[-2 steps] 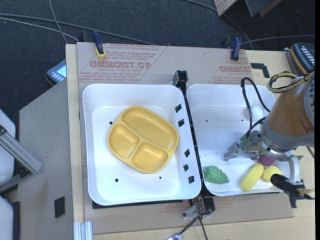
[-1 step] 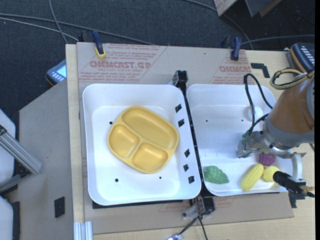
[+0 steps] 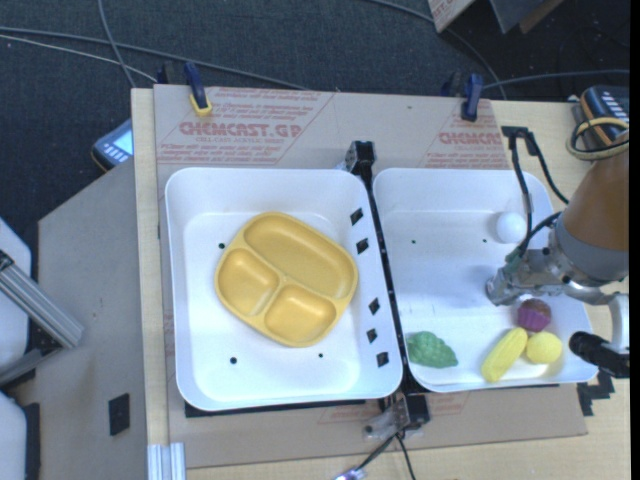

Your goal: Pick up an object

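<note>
My arm [image 3: 598,230]: a thick rounded link with a broad orange band, matte and unmarked from my vantage. Below the band I see a grey collar [image 3: 590,260] of lighter metal-toned finish, ringing the wrist. From the collar a smaller grey metallic end effector [image 3: 512,286] protrudes, blocky and paler than the collar, its edges catching light; I cannot resolve its finer parts. A thin black cable [image 3: 522,183] runs along the arm's near side, curving in a loose arc toward the wrist. I can read no screws, labels or printed markings on any of these surfaces.
</note>
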Controlling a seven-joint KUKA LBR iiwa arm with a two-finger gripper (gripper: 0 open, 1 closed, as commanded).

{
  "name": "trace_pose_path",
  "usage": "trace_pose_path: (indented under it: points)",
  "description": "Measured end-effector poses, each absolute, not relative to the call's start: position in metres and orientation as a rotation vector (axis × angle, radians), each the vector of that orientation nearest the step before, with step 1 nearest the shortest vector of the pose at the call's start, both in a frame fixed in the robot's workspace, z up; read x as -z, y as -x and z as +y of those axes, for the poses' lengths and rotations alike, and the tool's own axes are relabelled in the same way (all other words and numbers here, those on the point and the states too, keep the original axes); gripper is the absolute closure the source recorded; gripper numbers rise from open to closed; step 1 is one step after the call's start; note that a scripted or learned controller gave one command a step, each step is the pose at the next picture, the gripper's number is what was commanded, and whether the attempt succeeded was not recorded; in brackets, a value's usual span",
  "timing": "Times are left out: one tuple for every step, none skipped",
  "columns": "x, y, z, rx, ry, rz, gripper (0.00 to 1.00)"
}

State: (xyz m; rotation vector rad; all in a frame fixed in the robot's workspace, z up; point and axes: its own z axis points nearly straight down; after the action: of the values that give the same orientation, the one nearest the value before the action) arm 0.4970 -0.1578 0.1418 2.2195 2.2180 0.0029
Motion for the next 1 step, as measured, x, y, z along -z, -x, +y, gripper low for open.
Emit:
trace_pose_path:
  points:
    - [-0.1875,-0.4980,-0.1649,-0.004,-2.217,2.218,1.00]
